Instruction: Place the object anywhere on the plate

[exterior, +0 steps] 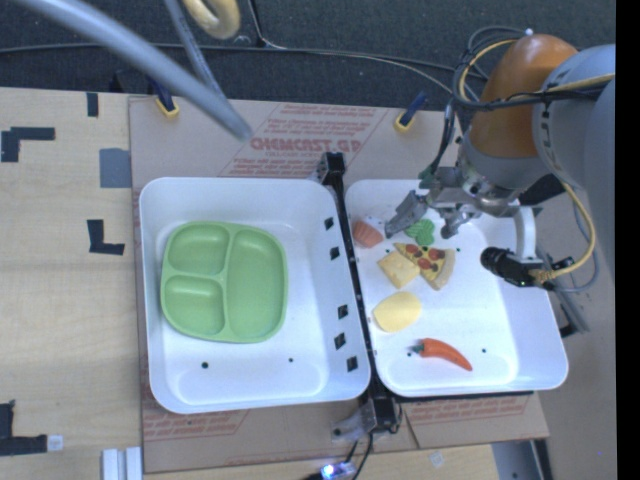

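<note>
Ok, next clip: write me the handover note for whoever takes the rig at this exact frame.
Gripper: hovering over the upper part of the right bin, above the green toy; whether its fingers are open or shut cannot be told, and nothing is visibly held.
Right bin: green toy, pink piece, pizza slice, yellow wedge, lemon, red chili.
Left bin: green divided plate, nothing on it.
Done: nothing placed yet.
Left: pick an object, carry it over and set it on the plate.
</note>
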Controlling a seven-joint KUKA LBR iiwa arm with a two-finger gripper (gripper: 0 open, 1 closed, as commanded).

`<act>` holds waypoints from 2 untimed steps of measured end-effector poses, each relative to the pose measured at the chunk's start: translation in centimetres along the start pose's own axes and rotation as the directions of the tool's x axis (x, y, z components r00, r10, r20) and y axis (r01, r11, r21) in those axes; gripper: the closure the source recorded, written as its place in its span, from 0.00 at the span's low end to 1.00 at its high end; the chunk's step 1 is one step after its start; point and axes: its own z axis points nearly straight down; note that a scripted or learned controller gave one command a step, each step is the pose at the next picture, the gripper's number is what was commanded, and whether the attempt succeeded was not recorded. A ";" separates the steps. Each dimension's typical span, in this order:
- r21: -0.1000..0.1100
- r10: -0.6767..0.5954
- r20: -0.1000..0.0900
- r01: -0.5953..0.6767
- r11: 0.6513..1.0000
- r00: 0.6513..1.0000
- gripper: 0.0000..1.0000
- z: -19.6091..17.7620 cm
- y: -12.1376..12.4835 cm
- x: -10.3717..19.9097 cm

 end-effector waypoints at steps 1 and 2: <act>-0.014 -0.003 0.001 0.003 1.000 1.000 0.00 -0.9 0.3 0.0; -0.011 -0.003 0.003 0.003 1.000 1.000 0.00 3.5 0.1 0.1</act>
